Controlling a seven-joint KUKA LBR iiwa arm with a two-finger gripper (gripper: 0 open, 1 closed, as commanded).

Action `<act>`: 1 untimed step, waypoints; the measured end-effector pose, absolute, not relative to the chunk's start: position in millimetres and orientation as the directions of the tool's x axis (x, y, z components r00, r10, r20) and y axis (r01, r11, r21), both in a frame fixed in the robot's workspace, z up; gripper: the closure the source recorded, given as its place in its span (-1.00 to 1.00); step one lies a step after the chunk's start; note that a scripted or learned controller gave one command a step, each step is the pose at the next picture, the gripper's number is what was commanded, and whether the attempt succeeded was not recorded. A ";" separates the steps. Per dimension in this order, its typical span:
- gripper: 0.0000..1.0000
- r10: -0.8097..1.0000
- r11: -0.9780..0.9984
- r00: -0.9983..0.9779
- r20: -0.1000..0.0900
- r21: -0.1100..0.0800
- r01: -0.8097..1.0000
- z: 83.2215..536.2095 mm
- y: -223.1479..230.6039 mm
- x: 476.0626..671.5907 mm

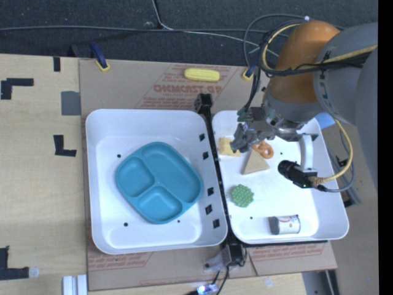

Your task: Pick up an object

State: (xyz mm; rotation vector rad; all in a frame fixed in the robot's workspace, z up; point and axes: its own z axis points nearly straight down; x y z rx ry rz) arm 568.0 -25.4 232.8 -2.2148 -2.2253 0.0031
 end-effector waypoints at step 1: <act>1.00 1.000 0.004 -0.004 0.000 -0.003 1.000 227.8 20.9 568.3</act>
